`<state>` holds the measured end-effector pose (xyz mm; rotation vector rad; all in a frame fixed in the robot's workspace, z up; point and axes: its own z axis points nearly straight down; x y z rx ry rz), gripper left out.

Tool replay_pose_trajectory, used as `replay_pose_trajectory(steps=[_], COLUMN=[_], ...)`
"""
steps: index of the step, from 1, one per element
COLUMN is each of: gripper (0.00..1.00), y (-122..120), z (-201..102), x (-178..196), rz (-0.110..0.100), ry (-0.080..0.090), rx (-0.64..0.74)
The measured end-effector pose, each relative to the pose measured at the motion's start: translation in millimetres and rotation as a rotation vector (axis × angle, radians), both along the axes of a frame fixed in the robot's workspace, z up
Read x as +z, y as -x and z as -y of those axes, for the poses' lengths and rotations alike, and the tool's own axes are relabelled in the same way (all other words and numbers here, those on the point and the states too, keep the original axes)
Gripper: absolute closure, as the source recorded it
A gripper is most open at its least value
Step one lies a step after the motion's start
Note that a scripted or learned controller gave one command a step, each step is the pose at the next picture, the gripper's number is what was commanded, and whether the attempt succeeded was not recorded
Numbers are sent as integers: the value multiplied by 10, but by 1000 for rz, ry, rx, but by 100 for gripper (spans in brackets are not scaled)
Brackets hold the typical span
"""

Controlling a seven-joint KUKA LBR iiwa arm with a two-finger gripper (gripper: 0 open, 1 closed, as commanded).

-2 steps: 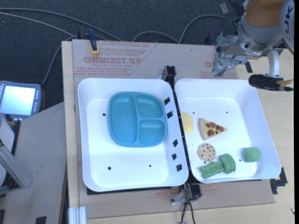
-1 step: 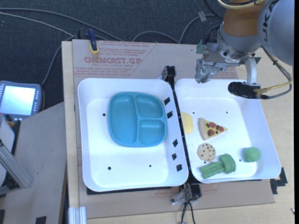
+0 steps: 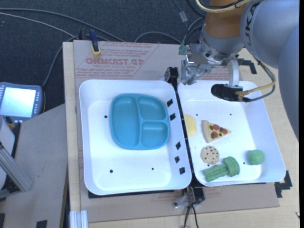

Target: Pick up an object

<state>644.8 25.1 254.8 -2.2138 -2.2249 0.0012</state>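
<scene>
Nearest in the right bin (image 3: 270,141) lie a green toy (image 3: 222,169) and a green ball (image 3: 256,157), then a cookie (image 3: 209,154), a pizza slice (image 3: 214,130) and a yellow piece (image 3: 190,125). A blue tray (image 3: 139,121) sits in the left bin (image 3: 95,141). My gripper (image 3: 190,74) hangs farthest, above the right bin's far left corner; whether it grips anything, I cannot tell.

Two bins sit side by side. The left bin (image 3: 95,141) holds a divided tray (image 3: 139,121) at its centre. The right bin (image 3: 266,127) holds a cheese piece (image 3: 190,125) at its left wall, a pizza slice (image 3: 214,130) right of it, and, toward the frame's bottom, a cookie (image 3: 209,154), a broccoli piece (image 3: 222,169) and a ball (image 3: 256,157) at lower right.
</scene>
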Motion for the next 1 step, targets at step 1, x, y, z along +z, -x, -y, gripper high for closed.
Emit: replay_pose_trajectory(steps=[1], gripper=[100], y=[138], z=[-490], x=[-68], rz=[-1], ry=[0], rx=[0])
